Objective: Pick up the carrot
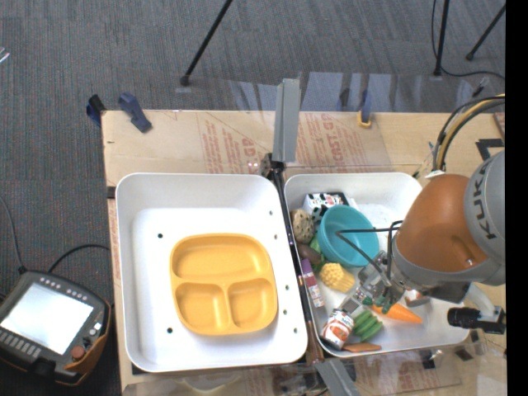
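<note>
Over the right bin (412,184), the arm (450,233) should lower carefully, since its gripper (369,294), whose state cannot be told, hangs just left of the carrot (403,313) near the green vegetable (367,326).

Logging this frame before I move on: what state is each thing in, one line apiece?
carrot: lying flat in the right bin, beside the gripper.
teal bowl: tipped on its side.
can: lying tilted.
yellow tray: flat, right way up, in the left bin.
</note>
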Controlling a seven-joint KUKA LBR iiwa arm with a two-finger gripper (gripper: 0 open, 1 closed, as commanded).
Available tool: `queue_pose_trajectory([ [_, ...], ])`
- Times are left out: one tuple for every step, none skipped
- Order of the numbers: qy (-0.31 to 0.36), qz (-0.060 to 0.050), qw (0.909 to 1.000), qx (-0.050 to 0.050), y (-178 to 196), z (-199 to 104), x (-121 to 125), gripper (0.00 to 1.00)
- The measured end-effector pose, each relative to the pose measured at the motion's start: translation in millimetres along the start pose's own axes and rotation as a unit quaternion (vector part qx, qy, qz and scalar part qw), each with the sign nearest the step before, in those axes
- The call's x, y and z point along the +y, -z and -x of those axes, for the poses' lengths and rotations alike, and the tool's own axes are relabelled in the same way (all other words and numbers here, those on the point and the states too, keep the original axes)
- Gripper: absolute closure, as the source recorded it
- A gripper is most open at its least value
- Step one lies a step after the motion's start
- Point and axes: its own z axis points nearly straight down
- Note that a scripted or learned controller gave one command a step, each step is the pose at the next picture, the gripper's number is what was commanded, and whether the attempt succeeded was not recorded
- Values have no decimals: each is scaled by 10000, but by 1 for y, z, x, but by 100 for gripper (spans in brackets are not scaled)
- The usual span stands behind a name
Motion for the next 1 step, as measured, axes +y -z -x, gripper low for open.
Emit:
queue_pose_trajectory([
  [199,11,9998,12,0,3,-3,0],
])
